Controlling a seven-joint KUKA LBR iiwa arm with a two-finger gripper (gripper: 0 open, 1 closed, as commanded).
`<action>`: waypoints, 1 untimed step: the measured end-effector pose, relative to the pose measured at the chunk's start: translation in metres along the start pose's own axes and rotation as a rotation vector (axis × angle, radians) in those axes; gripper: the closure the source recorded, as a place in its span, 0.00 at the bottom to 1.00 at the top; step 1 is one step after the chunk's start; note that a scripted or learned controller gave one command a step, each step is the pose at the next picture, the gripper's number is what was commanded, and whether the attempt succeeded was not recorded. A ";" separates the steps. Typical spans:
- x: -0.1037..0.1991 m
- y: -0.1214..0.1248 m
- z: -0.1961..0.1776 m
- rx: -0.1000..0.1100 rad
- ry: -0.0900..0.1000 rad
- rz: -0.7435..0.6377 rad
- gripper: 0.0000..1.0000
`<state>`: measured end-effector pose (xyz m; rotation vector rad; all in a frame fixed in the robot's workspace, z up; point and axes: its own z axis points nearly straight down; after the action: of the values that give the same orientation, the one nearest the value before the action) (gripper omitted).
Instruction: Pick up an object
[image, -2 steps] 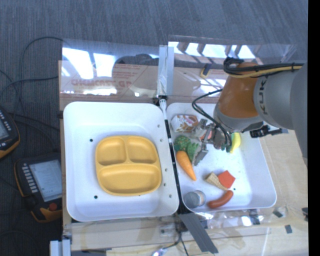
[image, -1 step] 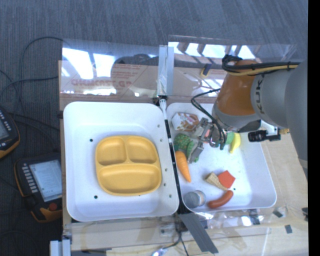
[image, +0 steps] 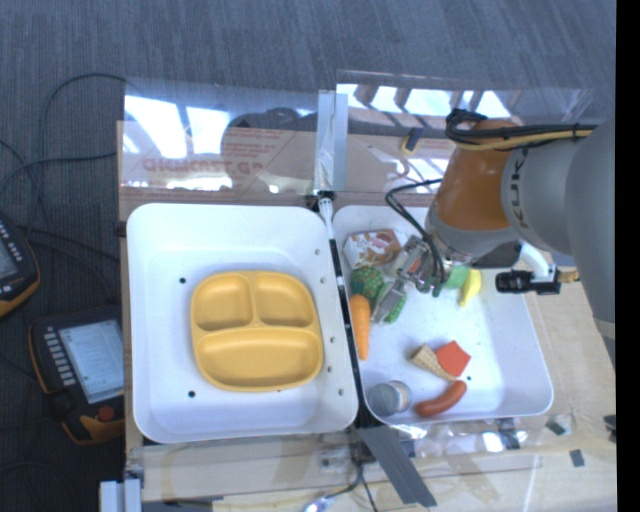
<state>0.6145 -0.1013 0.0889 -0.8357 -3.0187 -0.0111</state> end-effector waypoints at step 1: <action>-0.011 0.008 0.000 0.013 -0.003 0.107 0.00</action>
<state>0.6284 -0.1003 0.0886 -0.9948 -2.9687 0.0112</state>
